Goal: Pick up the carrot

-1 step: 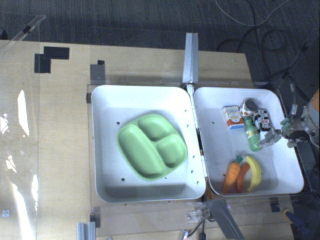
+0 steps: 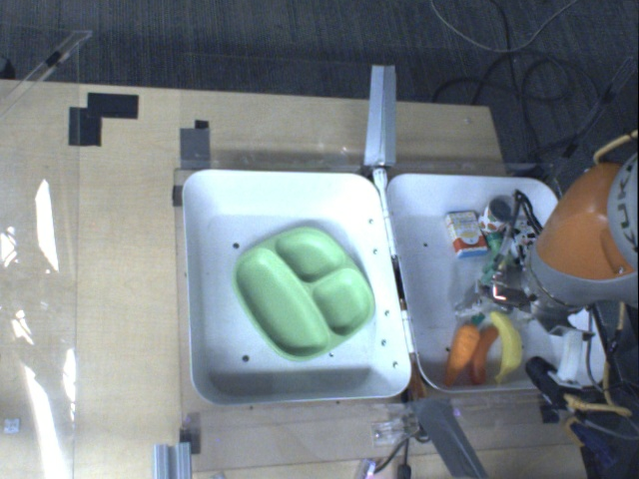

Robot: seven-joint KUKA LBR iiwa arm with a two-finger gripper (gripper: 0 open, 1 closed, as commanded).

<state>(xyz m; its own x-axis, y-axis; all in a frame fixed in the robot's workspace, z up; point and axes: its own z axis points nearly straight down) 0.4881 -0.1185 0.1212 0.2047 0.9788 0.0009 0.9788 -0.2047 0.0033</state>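
A pale wooden bench (image 2: 90, 297) fills most of the camera view, seen from above at a slant. Beyond its far edge lies a dark blue-grey carpeted floor (image 2: 250, 18), with thin cables (image 2: 499, 28) looping across it at the upper right. Black tape marks (image 2: 100, 113) sit on the bench near its far left. A grey metal bar (image 2: 380, 113) stands upright at the bench's middle. Bright patches of reflected light (image 2: 42, 213) streak the left side, on what may be a clear sheet laid over the wood; its edge runs diagonally at the upper left.
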